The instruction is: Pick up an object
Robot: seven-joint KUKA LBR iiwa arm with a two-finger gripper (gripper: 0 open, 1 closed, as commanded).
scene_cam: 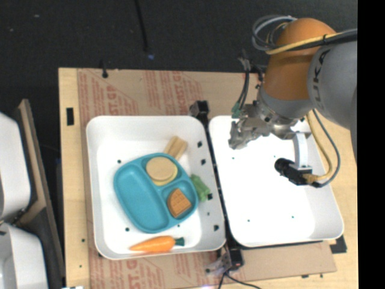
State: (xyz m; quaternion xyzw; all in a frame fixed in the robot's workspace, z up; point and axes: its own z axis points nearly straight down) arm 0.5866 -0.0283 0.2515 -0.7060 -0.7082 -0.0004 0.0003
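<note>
My gripper (239, 138) hangs over the far left corner of the right bin (271, 221), close to its left wall, with nothing visible under it. All the loose objects lie in the left bin (99, 161). A blue divided tray (141, 200) there carries a round tan biscuit (162, 169) and a brown toast slice (179, 202). A tan wooden block (176, 146) leans at the tray's far edge. Beside the tray's right edge lies a small green piece (201, 188). An orange carrot (155, 244) rests near the bin's front wall.
The two bins meet along a ridge with black clips (210, 161). A black fitting on a white strap (293, 170) hangs from the arm's cables over the right bin. The wooden bench top (138, 89) runs behind the bins. White units (12, 179) stand at the far left.
</note>
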